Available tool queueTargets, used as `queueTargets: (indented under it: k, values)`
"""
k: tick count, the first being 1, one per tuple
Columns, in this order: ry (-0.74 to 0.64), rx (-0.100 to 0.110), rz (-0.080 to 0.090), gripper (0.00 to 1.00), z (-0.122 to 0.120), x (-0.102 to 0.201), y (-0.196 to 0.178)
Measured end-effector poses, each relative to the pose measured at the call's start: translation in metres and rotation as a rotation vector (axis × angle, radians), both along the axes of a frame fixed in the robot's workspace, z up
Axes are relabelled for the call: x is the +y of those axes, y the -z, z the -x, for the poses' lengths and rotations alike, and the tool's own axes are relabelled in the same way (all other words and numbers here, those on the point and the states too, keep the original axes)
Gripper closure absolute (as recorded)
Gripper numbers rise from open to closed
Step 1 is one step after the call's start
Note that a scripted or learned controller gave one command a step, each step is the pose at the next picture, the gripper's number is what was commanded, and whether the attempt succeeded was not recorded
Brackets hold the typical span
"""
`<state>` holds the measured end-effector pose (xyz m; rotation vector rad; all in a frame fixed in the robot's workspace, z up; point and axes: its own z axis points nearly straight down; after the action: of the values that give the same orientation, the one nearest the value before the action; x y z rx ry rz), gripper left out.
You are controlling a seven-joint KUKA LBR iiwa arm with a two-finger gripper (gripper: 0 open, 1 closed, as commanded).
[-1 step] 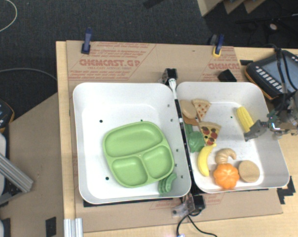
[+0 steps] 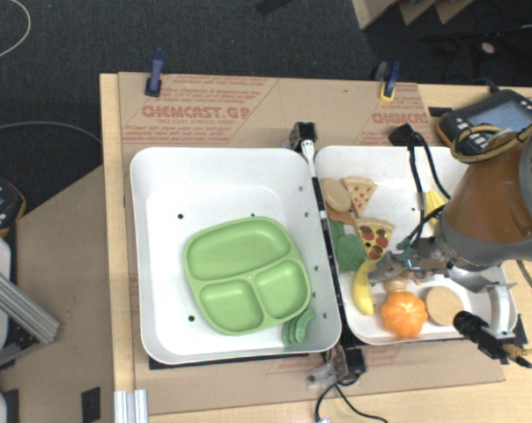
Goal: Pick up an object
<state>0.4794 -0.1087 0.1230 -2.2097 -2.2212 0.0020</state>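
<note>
1. Nearest the camera, along the front wall of the right bin (image 2: pixel 372 335), lie an orange (image 2: pixel 404 314), a round tan biscuit (image 2: pixel 443 305) just beside it on the side the arm comes from, and a banana (image 2: pixel 362 289) on the orange's other side, its long axis running roughly front to back.

2. The gripper (image 2: pixel 396 270) hangs just behind the orange and beside the banana's upper end. I cannot tell how far it is opened; nothing can be made out in its hold.

3. My reading: the orange is the closest candidate, lying just toward the front of the bin from the gripper, so a short move forward and down would reach it.

4. Further back sit two pizza slices (image 2: pixel 373 234), a green leafy piece (image 2: pixel 346 248), a tan bread-like piece (image 2: pixel 338 199) and something yellow (image 2: pixel 434 202) partly behind the arm (image 2: pixel 491 210).

5. Count in the right bin: one orange, one biscuit, one banana, two pizza slices.

6. The left bin (image 2: pixel 160 192) holds one green divided plate (image 2: pixel 247 274), with three compartments, well apart from the gripper.
</note>
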Motion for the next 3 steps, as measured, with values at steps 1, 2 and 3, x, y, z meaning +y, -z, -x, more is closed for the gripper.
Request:
queueTargets:
  k: [1,2,3]
  values:
    - [0.002,-0.015,0.009,0.00,-0.074,0.004,0.039]
    - [0.012,-0.022,0.015,0.00,-0.062,-0.079,-0.101]
    - [0.005,0.006,-0.001,0.00,-0.013,-0.033,0.013]
